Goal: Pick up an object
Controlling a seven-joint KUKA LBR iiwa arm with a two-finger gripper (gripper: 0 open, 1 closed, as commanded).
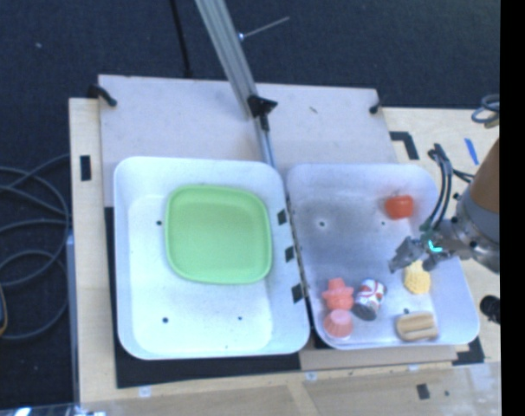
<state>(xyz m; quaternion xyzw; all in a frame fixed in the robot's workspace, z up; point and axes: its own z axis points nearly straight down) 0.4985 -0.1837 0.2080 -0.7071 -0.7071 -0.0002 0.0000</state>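
Pincer (416, 259) low over right bin (349, 185), fingers spread apart, nothing between them, just above yellow object (418, 279). Orange object (399, 205) near bin's far right corner. Pink star-shaped piece (336, 293), pink round piece (338, 322), red-and-white object (371, 295) and tan block (416, 326) along near wall. Green square plate (219, 235) in left bin (141, 319). Bench (89, 232) beneath both.

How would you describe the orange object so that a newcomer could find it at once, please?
Look in the right-hand white bin, toward its far right corner. The small orange object sits there alone, apart from the cluster of pink, yellow and tan pieces along the near edge, and is the only orange item.
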